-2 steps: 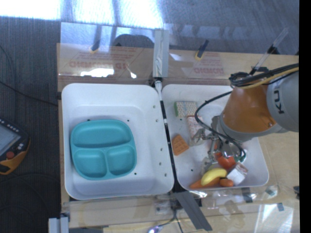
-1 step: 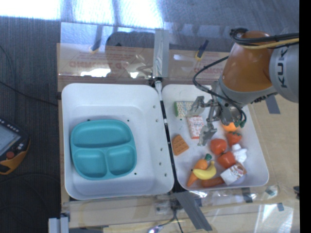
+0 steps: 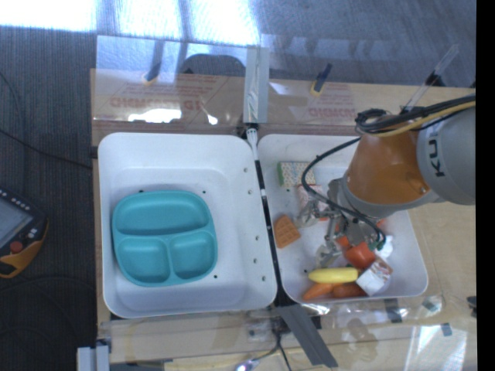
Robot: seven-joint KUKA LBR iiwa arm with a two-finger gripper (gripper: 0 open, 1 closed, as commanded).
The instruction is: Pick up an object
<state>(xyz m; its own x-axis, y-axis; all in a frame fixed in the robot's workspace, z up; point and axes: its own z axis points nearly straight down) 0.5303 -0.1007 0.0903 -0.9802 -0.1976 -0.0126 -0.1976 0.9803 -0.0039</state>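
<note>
Sitting on a pale wooden bench, two shallow white bins lay side by side. A dark striped floor ran along the left, and bright light fell across the top. A small black and orange handset lay on the floor at the far left. Clear plastic sheets with red print stood behind the bins.

The left white bin held a teal plastic tray with three sections, and the tray lay flat near the front left.

The right white bin held the small toys. An orange waffle-shaped square lay by the left wall. A pale card with small dots lay near the back. A yellow banana-shaped toy lay near the front, with an orange carrot-shaped toy just beside it. A red round toy sat close to the gripper, and a white box with red marks sat near the front right.

The grey arm with the orange band reached in from the right and pointed down into the right bin. Black cables looped around it. The metal gripper hung low among the toys, just above the banana toy and next to the red toy. I cannot tell if it was gripping anything or hanging loose, because the wrist hid much of it.
</note>
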